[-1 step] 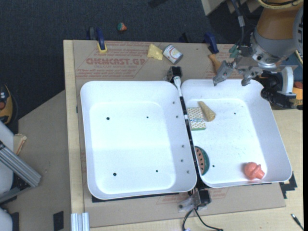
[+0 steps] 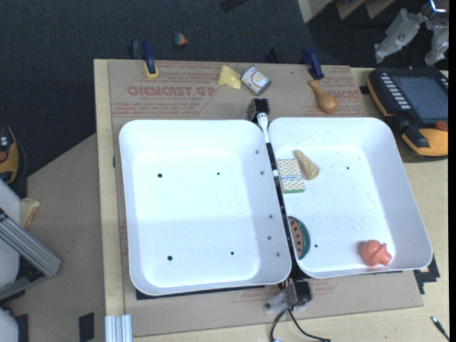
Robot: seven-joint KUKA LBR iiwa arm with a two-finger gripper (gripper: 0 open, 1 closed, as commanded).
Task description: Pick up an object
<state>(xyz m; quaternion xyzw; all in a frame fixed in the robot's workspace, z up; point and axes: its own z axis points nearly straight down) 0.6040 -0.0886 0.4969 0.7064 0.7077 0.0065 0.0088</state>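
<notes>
You had the brown board (image 2: 192, 95) printed with red lettering as the biggest thing on the bench, and it carried the two white bins side by side, their inner rims touching along a dark seam. The left bin (image 2: 142, 137) sat at 9 o'clock from the centre of the view and showed bare floor with a few dark dots. The right bin (image 2: 385, 144) sat at 3 o'clock and held all four things you could pick. Past its 2 o'clock corner, off the board, lay a black handset with an orange edge (image 2: 415, 105), and grey-white machine parts (image 2: 400, 30) stood at 1 o'clock of the view, too cut off to name. How the jaws stood you could not tell. Inside the right bin, the pale checked block (image 2: 291, 176) lay at 10 o'clock against the inner wall, with the tan cone (image 2: 306, 164) touching its upper right corner and pointing toward 11 o'clock. The watermelon slice (image 2: 298, 238) lay at 7 o'clock, hard against the seam wall. The pink-orange lump (image 2: 374, 253) rested at 5 o'clock, near the front rim and well apart from the others. On the board at 12 o'clock of the bins you had a tan pear-shaped piece (image 2: 325, 98), a yellow wedge (image 2: 229, 78) and a small white box (image 2: 256, 80) just beside each other, and two blue clamps (image 2: 149, 57). A tiny coloured bit (image 2: 181, 40) lay on the dark floor beyond.
</notes>
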